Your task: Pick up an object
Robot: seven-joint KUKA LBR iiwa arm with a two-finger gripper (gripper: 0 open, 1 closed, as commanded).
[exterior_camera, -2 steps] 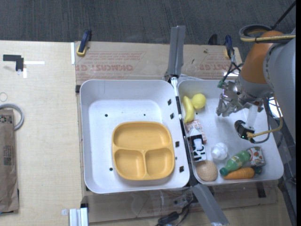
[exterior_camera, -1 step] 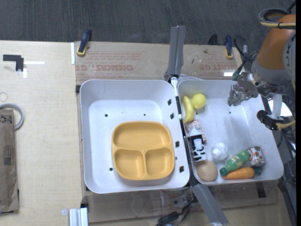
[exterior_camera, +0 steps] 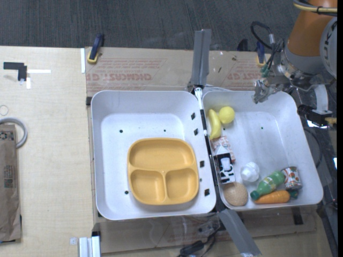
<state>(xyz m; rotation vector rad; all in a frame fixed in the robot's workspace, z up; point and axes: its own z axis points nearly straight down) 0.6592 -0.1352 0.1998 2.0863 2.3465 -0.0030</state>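
Observation:
My gripper hangs over the far edge of the right bin, with nothing visible between its fingers. Below it in that bin lie a yellow banana and a yellow lemon at the far left. Along the left wall sit a small snack packet and a black-and-white box. Near the front lie a brown round bun, a white ball, a green bottle, an orange carrot and a small can.
The left bin holds a yellow divided plate. A grey post rises behind the wall between the bins. Cardboard lies behind both bins, with a blue clamp at its far left. Cables hang beside the arm at the right.

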